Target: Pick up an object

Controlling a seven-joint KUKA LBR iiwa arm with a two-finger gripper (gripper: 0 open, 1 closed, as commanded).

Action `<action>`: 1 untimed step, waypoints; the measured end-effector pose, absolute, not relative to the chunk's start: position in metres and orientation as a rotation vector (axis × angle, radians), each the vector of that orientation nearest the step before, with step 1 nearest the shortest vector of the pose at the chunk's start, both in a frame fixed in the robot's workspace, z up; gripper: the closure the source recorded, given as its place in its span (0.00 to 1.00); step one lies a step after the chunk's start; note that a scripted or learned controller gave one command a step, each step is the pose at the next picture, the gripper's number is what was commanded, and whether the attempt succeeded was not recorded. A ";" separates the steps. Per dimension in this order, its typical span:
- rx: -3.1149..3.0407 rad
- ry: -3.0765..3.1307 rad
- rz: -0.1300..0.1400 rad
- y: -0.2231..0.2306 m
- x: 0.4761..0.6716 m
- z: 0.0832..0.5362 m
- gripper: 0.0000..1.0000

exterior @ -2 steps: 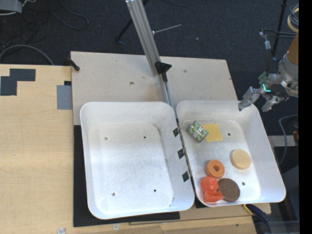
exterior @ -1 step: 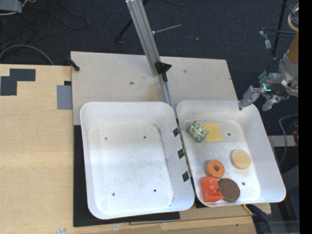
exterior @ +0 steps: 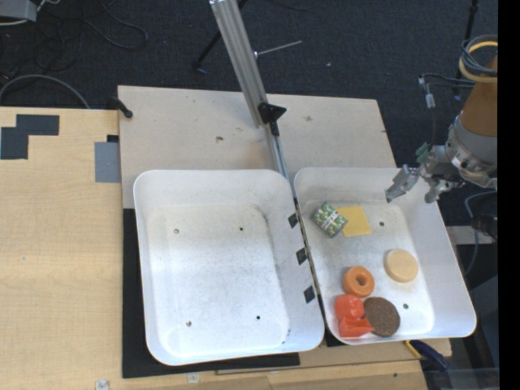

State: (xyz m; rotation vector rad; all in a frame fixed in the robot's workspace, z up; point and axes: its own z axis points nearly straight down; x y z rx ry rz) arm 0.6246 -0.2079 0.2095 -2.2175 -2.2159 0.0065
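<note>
The right bin [exterior: 439, 242] holds several small objects: a green patterned block [exterior: 329, 218], a flat yellow piece [exterior: 355, 221], a cream round disc [exterior: 400, 265], an orange ring [exterior: 358, 281], a red block [exterior: 350, 315] and a dark brown round disc [exterior: 381, 316]. My gripper [exterior: 418, 187] hangs over the bin's far right corner, well apart from all of them. Its two grey fingers are spread open with nothing between them.
The left bin [exterior: 162, 210] lies beside the right one, with a divider edge carrying black clips [exterior: 299, 254] between them. A slanted aluminium rail [exterior: 244, 63] rises behind the bins. A wooden tabletop [exterior: 57, 242] lies to the left.
</note>
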 end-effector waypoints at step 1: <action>-2.218 -2.216 0.005 -0.210 0.627 0.165 0.00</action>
